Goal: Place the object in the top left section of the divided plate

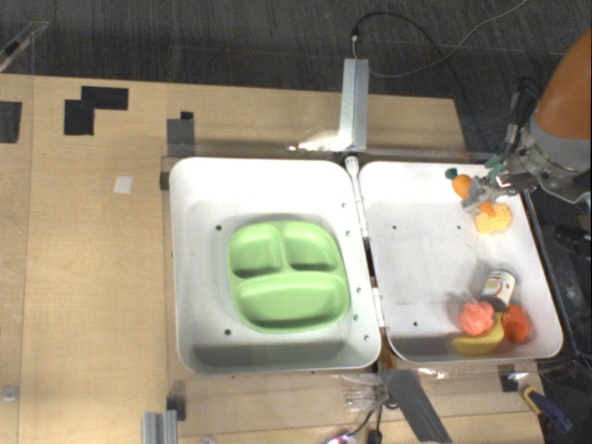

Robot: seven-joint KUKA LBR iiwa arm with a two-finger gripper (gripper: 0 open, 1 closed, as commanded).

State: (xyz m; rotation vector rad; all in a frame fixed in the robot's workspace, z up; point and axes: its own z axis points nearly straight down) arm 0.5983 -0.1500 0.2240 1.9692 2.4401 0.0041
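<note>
Toys (492, 217) for the green plate (285, 276) sit in the right bin (416, 248); the hand (488, 185) hovers just above the yellow one, its grip too blurred to tell, presumably lining up a pick.

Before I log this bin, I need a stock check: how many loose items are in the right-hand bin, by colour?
Orange: 2
Yellow-orange: 1
Pink: 1
Yellow banana: 1
White bottle: 1
Total: 6
</note>
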